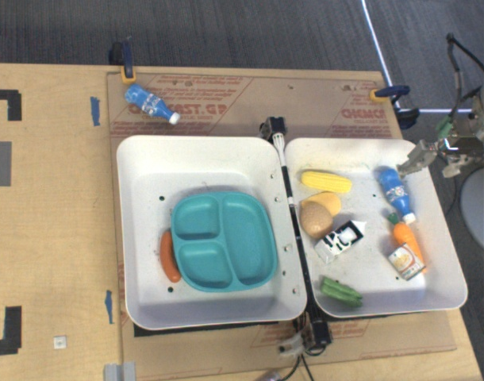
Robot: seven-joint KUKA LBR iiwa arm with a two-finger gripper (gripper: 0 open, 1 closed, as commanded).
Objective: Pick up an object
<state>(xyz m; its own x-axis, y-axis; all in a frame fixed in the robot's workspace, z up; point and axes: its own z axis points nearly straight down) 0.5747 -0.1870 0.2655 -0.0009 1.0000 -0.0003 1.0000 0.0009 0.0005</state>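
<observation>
Claw (423, 159) sits just right of the blue bottle (394, 190), can't tell its opening; bottle runs far-to-near.

- The right bin (452, 280) is crowded: corn (327, 182), a potato (319, 215), a blue bottle (393, 191) and an orange bottle (406, 252) leave narrow gaps
- In the left bin (139, 213) a teal tray (224, 240) fills the middle, leaving bare floor along the back

Right bin (452, 296) holds 6 small toys, lying loosely scattered.
</observation>
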